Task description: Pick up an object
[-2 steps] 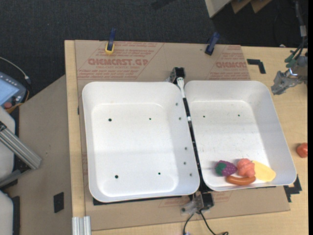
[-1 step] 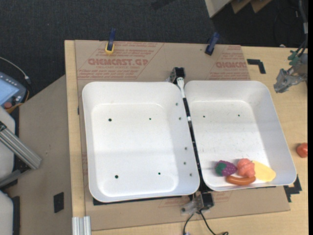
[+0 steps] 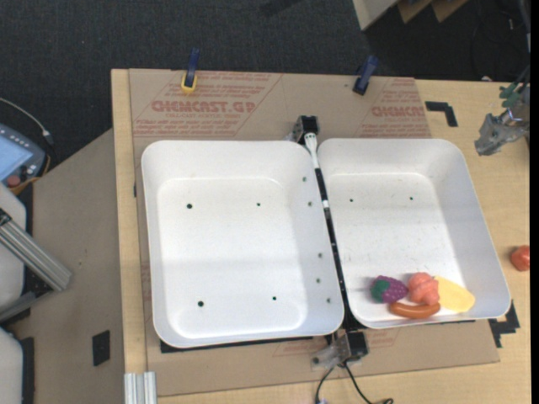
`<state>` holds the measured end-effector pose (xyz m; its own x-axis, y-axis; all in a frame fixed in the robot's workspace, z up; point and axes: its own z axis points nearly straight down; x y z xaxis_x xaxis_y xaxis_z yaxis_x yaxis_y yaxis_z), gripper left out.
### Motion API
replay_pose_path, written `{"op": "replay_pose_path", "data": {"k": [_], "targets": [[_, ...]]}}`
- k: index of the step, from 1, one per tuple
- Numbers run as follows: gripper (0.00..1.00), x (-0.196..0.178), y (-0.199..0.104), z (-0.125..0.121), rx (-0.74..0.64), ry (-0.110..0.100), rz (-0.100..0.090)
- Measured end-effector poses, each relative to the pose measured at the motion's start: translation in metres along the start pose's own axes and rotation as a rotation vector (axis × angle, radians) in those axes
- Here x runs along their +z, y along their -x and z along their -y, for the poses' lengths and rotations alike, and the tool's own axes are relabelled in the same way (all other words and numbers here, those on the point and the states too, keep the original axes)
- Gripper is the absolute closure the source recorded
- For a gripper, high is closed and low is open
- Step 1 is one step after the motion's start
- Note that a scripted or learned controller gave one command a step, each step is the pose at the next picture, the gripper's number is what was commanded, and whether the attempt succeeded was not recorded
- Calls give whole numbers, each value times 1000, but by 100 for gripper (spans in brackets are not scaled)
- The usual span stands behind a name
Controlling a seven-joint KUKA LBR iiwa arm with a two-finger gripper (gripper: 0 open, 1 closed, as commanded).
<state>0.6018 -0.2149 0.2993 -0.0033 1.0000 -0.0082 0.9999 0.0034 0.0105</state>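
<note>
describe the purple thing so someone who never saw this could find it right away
Look at the right-hand white bin and go to its near corner, where a small cluster of toys lies. The purple piece is at the cluster's left end, beside the orange-red lump and above the sausage-shaped piece. It is the only purple item, bumpy like grapes.

Both bins, the left bin [image 3: 227, 242] and the right bin [image 3: 404, 217], look like smooth white plastic with a soft, slightly satin sheen, nothing really glossy. They sit on a matt brown cardboard sheet [image 3: 253, 99] with faded red print, pretty rough and papery looking. The little toys in the right bin, a purple piece [image 3: 388, 289], a pink-orange piece [image 3: 424, 287], a yellow piece [image 3: 456, 296] and an orange sausage shape [image 3: 413, 310], come across as smooth moulded plastic with a bit of shine.
</note>
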Motion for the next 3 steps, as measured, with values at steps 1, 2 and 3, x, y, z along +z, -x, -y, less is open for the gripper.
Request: {"op": "replay_pose_path", "data": {"k": [1, 2, 3], "targets": [[100, -11, 0, -1, -1, 4, 3], [100, -21, 0, -2, -2, 8, 6], [100, -32, 1, -3, -3, 12, 9]]}}
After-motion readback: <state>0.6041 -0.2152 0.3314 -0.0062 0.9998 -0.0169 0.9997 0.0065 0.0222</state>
